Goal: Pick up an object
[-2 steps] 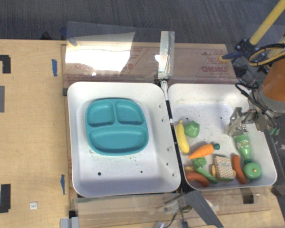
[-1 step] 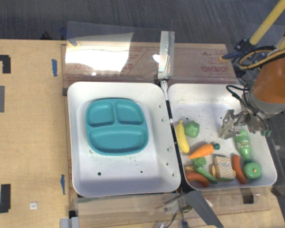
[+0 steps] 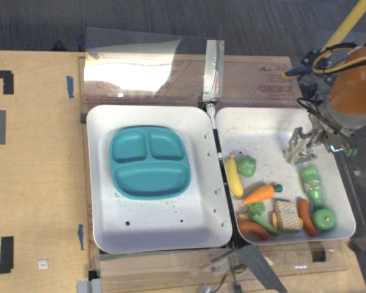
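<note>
The gripper (image 3: 300,146) hangs in the upper right part of the right bin (image 3: 262,124), over bare floor; whether it is spread or pressed together cannot be told, and nothing is seen in it. No object is named by the task, so the nearest serves: the green bottle (image 3: 310,182), lying just below the gripper toward the frame's lower right, close to the bin's right wall. It appears to be a small hollow plastic toy, so judge it light, stiff and smooth; it may roll or slip under an off-centre pinch. Take it across the narrow body, at mid-length. Further objects lie along the bin's lower part: a banana (image 3: 233,176) and green pepper (image 3: 246,165) to the left, a carrot (image 3: 258,194) at centre, an apple (image 3: 323,218) at lower right. The left bin (image 3: 104,124) holds a teal tray (image 3: 149,162), well apart from the gripper.
</note>
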{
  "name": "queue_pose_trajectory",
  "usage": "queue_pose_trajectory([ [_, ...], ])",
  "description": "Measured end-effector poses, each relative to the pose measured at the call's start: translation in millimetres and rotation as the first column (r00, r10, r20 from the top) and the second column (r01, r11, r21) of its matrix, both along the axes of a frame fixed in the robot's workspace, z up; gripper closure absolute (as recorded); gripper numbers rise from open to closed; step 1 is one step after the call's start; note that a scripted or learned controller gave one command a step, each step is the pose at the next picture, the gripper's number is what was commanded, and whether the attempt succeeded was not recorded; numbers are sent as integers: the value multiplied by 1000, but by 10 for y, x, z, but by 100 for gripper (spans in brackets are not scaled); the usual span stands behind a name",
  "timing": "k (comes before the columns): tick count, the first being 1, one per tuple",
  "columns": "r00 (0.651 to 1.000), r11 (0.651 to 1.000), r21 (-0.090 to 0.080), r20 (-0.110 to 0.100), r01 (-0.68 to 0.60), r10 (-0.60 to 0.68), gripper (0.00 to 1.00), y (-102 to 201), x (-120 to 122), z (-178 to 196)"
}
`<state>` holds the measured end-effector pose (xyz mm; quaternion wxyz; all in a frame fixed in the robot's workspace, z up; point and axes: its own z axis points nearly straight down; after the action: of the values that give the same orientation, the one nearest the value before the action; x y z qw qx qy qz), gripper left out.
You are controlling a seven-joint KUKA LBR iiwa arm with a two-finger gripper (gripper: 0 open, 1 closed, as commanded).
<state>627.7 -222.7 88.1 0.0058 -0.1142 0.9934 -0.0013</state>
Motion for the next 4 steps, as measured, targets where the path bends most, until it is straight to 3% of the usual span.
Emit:
queue_pose_trajectory([
  [1,1000,1000,1,-2,0,0,0,3,-2,-2],
  [2,999,999,3,-4,51,-51,0,12,-471,-1],
  [3,993,993,2,-2,116,-116,0,9,-724,4],
  [4,1000,1000,-1,0,0,0,0,171,-993,10],
])
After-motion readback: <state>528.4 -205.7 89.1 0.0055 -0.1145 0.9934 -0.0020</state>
